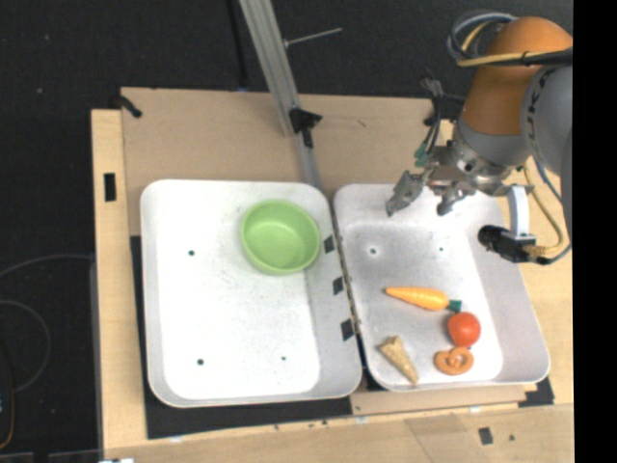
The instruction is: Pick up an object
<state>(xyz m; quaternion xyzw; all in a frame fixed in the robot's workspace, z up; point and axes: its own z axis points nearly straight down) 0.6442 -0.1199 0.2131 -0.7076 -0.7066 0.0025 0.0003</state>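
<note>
A pale wooden bench (222, 133) sits against a dark floor, carrying two shallow white bins side by side, with a slanted grey metal rail (273, 61) crossing above the back edge. The left white bin (193, 355) holds a light green round plastic bowl (281, 236) near its upper right corner. The right white bin (516, 326) holds four small toy foods gathered in its lower half: an orange toy carrot with a green tip (420, 298), a red toy tomato (464, 328) just below and right of it, a flat orange slice-like piece (453, 361) touching or nearly touching the tomato's underside, and a tan wedge-shaped piece (398, 358) toward the bin's lower left.

The grey arm with its orange band comes in from the right, and its two-finger gripper (424, 199) hangs over the upper edge of the right bin, fingers spread apart with nothing between them. It appears to be above the bin floor rather than on it, though height is hard to judge from this angle.

As for progress, nothing has been picked up: every object lies on its bin floor, well apart from the gripper. The whole grasp is left to do: choosing a target, moving over it, descending, closing and lifting. The carrot is the nearest candidate.
</note>
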